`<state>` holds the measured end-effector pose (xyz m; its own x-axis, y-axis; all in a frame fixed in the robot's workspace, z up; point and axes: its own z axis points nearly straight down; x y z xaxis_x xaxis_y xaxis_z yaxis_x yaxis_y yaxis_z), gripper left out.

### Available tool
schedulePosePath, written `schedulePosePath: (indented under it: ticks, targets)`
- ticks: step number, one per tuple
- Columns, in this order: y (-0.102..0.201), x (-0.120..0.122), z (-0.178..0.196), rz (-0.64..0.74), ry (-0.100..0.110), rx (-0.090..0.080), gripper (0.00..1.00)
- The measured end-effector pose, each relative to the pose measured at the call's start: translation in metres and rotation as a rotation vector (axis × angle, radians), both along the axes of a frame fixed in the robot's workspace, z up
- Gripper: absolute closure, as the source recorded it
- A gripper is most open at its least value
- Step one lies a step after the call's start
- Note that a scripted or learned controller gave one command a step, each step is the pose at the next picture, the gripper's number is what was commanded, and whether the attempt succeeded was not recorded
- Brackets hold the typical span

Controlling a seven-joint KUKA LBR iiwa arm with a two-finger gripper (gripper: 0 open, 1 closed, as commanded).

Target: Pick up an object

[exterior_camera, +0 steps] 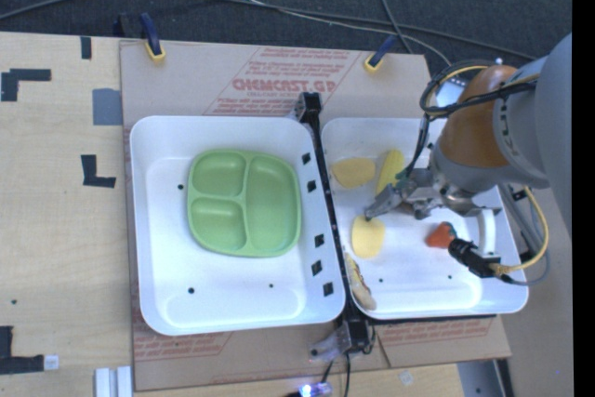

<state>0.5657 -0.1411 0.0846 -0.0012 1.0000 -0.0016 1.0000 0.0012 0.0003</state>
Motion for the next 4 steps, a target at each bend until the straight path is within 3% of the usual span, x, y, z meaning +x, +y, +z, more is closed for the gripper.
schedulePosePath:
  ticks: [1,3,4]
  targets:
    - [0.0,0.001,0.012,0.001,-0.003,-0.002,1.0]
    - [-0.001,-0.005,0.136,0.0,-0.004,0.0,1.0]
    - [-0.001,-0.004,0.146,0.0,0.0,0.001,1.0]
